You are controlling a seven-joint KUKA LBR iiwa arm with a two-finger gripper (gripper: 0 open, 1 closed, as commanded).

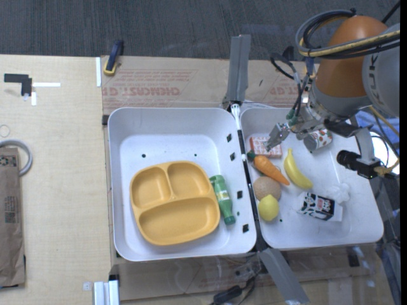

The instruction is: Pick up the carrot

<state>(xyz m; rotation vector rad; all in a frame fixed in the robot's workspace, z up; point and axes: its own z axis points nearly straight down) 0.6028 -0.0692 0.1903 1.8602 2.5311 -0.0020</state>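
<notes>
The orange carrot (270,168) lies slantwise in the right bin (356,224), near its left wall, just below a red and white packet (259,146). My gripper (280,135) hangs above the bin's upper part, up and slightly right of the carrot's thick end and apart from it. Its grey fingers point down to the left with a gap between them and nothing in it.
A banana (296,170), a brown round fruit (266,187), a lemon (269,207) and a small black and white carton (320,206) crowd around the carrot. The left bin (121,170) bears a yellow divided plate (175,202) and a green bottle (223,198).
</notes>
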